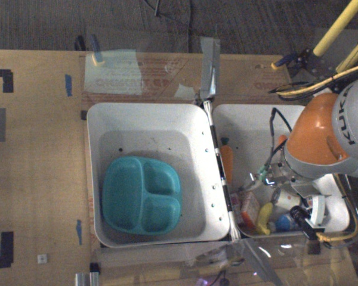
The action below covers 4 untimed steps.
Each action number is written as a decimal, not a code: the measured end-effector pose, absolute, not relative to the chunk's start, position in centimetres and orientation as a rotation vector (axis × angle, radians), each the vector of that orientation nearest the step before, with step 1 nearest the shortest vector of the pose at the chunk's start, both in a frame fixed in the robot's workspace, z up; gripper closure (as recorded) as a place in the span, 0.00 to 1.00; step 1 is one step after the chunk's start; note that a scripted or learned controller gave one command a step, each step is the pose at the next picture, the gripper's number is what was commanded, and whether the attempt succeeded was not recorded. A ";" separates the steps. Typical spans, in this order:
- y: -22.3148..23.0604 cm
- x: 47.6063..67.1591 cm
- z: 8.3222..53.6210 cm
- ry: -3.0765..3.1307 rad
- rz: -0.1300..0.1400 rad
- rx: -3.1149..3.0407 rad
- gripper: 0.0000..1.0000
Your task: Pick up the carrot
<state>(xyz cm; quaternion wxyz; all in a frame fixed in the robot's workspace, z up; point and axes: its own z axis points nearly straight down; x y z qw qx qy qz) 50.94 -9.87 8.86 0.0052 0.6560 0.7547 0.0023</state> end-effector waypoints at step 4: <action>-9.1 48.5 8.8 1.490 0.011 2.764 0.00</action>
